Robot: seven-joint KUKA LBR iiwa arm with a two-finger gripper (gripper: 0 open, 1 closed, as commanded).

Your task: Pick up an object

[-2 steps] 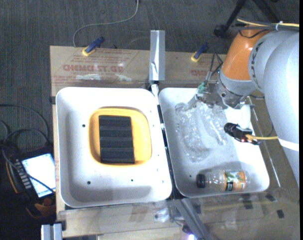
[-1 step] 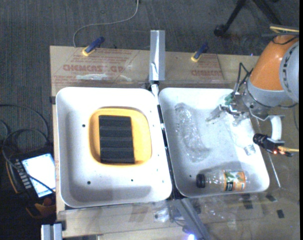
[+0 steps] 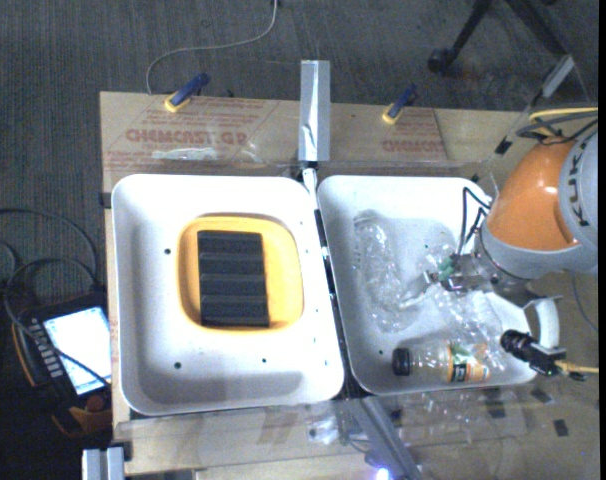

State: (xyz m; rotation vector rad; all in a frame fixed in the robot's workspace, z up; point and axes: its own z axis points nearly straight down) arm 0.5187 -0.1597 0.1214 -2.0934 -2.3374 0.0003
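My gripper [image 3: 449,274] hangs low over the right bin [image 3: 383,193], under the orange band of the arm, among crumpled clear plastic [image 3: 383,268]. A clear bottle with a black cap and a yellow-green label [image 3: 445,362] lies on its side near the bin's front wall, just below the gripper. In the left bin [image 3: 143,268] sits a yellow dish holding a black ribbed block [image 3: 233,278].
Two blue-and-yellow clamps [image 3: 186,91] [image 3: 400,103] hold the board behind the bins. A metal bar [image 3: 314,108] stands upright between the bins at the back. Cables and a lit tablet [image 3: 73,343] lie on the floor to the left.
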